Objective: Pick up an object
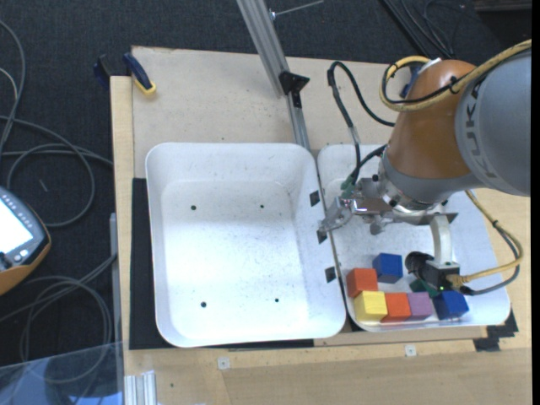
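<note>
Several small blocks lie along the front of the right bin (481, 226): a blue block (388, 266), a red-orange block (363, 280), a yellow block (369, 305), an orange block (396, 305), a purple block (420, 304) and a second blue block (452, 304). My gripper (340, 210) hangs over the right bin's left wall, close to the gap between the two bins, behind and left of the blocks. It touches none of them, and I see no object in it. The wrist and orange band cover the back of the right bin.
The left bin (169, 192) is a wide white tray beside the gripper. A slanted metal pole (268, 49) rises behind the bins. A blue and yellow tool (139, 72) lies at the bench's far left corner. Black cables run behind the right bin.
</note>
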Action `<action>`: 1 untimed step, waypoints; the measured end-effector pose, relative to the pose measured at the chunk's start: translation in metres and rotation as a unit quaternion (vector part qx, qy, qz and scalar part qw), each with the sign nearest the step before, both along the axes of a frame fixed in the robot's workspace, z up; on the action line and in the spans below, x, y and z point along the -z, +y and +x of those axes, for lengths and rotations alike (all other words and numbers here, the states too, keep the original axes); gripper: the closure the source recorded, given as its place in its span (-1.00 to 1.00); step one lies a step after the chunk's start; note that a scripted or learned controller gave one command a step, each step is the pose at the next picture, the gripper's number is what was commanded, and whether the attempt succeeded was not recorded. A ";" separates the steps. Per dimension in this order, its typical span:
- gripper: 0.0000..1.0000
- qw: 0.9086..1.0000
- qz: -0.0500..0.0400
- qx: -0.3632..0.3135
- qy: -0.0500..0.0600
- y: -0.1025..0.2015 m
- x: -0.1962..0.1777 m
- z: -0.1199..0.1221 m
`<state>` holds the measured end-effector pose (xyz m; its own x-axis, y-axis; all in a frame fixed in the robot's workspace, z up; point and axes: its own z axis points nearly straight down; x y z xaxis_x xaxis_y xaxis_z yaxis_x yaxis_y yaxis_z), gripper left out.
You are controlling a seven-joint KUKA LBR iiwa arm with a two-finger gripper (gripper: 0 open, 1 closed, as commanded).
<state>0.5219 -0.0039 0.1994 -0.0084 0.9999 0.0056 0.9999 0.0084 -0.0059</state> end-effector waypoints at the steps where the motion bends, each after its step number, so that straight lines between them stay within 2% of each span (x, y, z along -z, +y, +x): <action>1: -1.00 1.000 -0.005 0.009 -0.005 -0.096 -0.043 -0.041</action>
<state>0.4811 -0.0999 0.2424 0.0088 1.0000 -0.0037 1.0000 -0.0088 0.0037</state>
